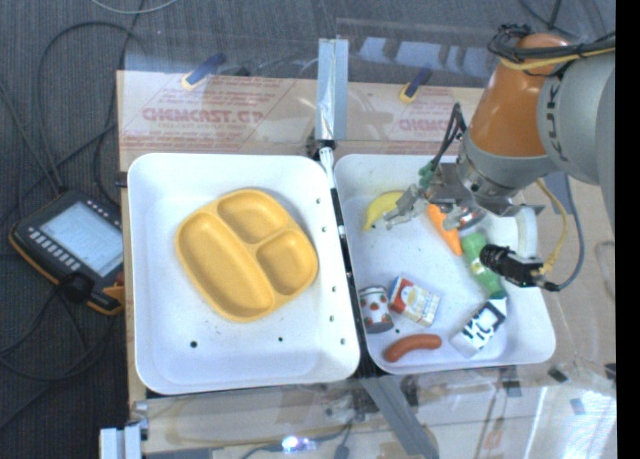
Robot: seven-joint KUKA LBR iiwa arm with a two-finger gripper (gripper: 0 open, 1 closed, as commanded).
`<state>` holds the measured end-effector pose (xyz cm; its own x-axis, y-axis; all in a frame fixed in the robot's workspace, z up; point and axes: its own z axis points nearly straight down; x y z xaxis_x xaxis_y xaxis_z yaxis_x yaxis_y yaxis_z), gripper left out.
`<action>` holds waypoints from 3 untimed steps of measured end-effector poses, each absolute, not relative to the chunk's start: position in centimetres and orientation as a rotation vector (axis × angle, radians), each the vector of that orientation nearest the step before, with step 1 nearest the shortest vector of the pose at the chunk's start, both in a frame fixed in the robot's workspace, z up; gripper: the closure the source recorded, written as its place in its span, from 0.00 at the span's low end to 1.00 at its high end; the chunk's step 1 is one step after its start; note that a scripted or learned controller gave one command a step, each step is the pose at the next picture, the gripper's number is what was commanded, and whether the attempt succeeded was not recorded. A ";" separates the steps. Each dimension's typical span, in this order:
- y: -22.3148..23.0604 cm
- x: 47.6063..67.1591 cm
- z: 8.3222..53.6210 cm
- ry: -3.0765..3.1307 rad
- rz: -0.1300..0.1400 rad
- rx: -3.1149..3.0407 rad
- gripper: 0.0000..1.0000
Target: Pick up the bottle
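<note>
A grey KUKA arm (560, 97) with an orange band reaches from the right over the right bin (540, 342); its gripper (435, 202) hangs above the upper middle of that bin, and whether it is open or closed cannot be told from this slant; nothing can be seen held in it. The green bottle (482, 262) lies on its side in the right bin, just below and to the right of the gripper, partly under the wrist's black fittings and cable; it appears apart from the gripper, though the overlap makes contact hard to judge. An orange carrot-like piece (447, 230) lies between the gripper and the bottle; a yellow banana (382, 209) sits just left of the gripper, against the bin's upper left area.

Lower in the right bin, below the bottle, a dark carton (482, 327) with white markings rests near the bottom right corner, its print too small to read; left of it lie a red and white packet (414, 300), a small can (375, 309) by the bin's left wall, and a red sausage (412, 347) along the bottom edge; their labels are illegible.

The left bin (160, 337), well left of the bottle, holds a yellow divided plate (247, 252) with three compartments. Behind both bins a clear sheet (215, 117) carries faint red lettering, seen mirrored and not surely readable; a handheld pendant (70, 239) with a lit screen lies on the floor left of the left bin.
</note>
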<state>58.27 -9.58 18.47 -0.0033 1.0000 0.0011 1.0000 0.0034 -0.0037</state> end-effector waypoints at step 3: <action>-20.3 56.1 11.3 -2.327 -0.038 -2.124 0.00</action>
